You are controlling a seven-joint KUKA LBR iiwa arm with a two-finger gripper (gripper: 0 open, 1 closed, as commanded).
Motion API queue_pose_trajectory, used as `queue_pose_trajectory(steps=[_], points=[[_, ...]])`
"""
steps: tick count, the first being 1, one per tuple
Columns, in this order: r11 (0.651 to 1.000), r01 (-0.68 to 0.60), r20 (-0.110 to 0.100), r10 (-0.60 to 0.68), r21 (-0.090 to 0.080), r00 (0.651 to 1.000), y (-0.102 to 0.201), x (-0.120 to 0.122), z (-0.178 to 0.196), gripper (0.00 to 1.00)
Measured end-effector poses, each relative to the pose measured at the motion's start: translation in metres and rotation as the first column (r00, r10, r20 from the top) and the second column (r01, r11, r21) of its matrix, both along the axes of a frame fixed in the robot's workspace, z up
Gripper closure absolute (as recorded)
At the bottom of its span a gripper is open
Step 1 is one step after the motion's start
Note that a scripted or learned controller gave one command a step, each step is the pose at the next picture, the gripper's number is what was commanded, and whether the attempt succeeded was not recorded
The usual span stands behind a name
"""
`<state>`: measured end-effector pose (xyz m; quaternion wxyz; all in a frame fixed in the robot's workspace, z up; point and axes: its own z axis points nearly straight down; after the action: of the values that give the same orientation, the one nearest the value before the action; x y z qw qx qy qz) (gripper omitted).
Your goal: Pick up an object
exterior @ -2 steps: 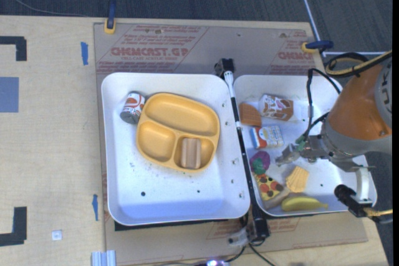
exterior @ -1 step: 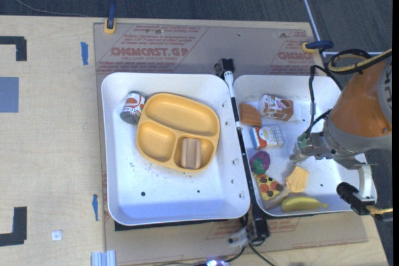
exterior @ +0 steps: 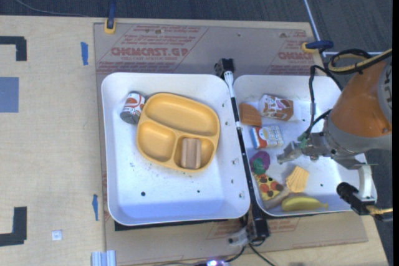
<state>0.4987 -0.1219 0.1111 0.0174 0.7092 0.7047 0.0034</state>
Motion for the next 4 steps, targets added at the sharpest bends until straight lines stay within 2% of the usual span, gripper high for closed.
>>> queue_pose_trajectory(steps=[1, 2, 3, 4], points=[[1.0, -0.002, -0.02, 0.002, 0.011, 1.0, 0.02, 0.011, -0.022, 0.0], [1.0, 0.0, -0.023, 0.0, 0.009, 1.0, 0.022, 0.017, -0.022, 0.0], [1.0, -0.006, -0.01, 0.006, 0.011, 1.0, 0.023, -0.007, -0.021, 0.0], [1.0, -0.002, -0.002, 0.002, 0.002, 1.0, 0.019, -0.006, -0.01, 1.0]])
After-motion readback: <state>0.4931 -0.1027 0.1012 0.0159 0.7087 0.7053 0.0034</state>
